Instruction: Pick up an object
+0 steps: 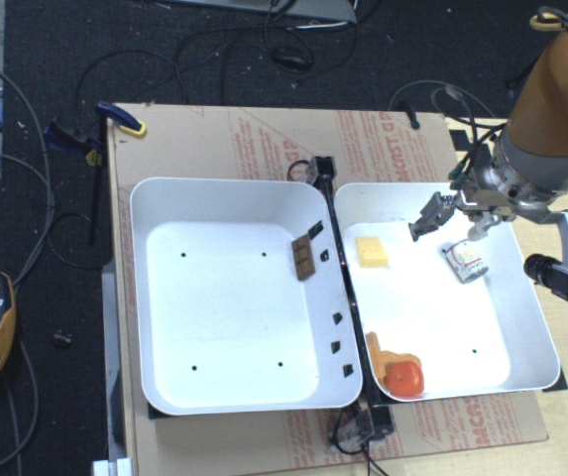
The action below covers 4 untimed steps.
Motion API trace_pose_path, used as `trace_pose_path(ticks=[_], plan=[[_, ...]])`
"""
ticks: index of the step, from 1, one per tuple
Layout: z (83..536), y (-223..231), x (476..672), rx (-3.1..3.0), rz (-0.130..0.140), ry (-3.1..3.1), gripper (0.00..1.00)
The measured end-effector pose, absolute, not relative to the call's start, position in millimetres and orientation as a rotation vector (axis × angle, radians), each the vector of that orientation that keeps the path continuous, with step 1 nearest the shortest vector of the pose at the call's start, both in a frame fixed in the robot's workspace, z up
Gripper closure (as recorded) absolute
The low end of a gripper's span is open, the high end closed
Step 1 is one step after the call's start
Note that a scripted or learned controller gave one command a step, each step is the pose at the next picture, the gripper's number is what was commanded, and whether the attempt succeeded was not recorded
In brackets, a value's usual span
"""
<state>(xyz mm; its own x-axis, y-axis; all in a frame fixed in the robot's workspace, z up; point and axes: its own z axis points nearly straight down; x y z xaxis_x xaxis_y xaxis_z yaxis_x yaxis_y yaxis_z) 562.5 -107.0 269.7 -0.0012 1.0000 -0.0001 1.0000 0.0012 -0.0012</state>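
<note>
In the right bin (521,296), my gripper (454,223) hangs over the far part with its fingers spread open and nothing between them. A small silvery packet (465,262) lies just below and in front of the fingertips. Left of it is a yellow block (372,252). A red tomato-like ball (404,377) rests on an orange piece (380,353) in the bin's near left corner. A brown bar (304,257) lies at the right wall of the left bin (165,296).
The arm's orange band (559,87) and grey wrist come in from the upper right, above the right bin's far corner. A black divider with clips (341,296) runs between the bins. Cables lie on the floor beyond the bench.
</note>
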Motion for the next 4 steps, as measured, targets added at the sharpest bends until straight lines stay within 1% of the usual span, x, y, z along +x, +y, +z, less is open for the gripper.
trace_pose_path(ticks=[1,2,3,4], plan=[[269,-85,547.9,-2.219,0.001,-2.223,0.0],[262,-86,562.3,-2.22,0.001,-2.223,0.0],[267,-73,559.0,-2.22,0.0,-2.222,0.0],[256,-74,592.1,-2.22,0.001,-2.223,0.0]])
